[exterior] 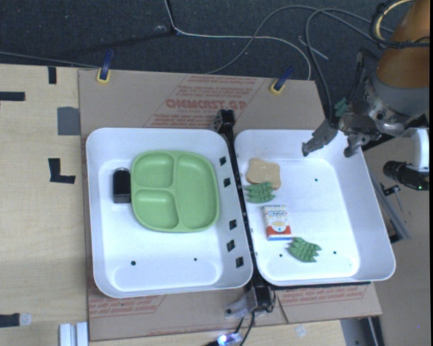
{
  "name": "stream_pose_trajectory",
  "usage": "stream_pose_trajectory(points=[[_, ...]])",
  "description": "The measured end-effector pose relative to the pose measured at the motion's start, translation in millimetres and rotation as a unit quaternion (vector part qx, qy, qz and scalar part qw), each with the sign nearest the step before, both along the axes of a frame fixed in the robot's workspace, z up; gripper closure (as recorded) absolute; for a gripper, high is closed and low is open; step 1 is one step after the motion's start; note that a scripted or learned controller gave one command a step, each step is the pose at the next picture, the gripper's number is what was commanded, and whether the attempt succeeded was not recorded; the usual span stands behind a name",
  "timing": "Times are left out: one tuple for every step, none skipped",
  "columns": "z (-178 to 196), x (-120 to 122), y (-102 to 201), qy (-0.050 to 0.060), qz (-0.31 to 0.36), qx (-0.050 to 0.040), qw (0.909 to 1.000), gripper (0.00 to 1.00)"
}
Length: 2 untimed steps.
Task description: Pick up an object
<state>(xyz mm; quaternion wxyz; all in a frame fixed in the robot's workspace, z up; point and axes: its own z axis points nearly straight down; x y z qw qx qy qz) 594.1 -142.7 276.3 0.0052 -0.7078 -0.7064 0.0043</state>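
In the right bin (pixel 361 215), four small things lie along its left side: a tan cookie-shaped piece (pixel 263 171), a green leafy piece (pixel 260 192) touching it below, a small carton (pixel 276 222) with its long axis running up-down in the frame, and a second green leaf (pixel 304 250) lower right, lying across. The gripper (pixel 334 143) hangs over the bin's upper right edge, fingers spread and empty. All four lie to its lower left; the cookie is nearest.
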Motion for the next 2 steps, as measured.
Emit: stream_pose_trajectory(points=[[7,2,0,-0.006,0.002,-0.0008,1.0000,0.00],[-49,-2,-9,-0.003,0.001,-0.0009,1.0000,0.00]])
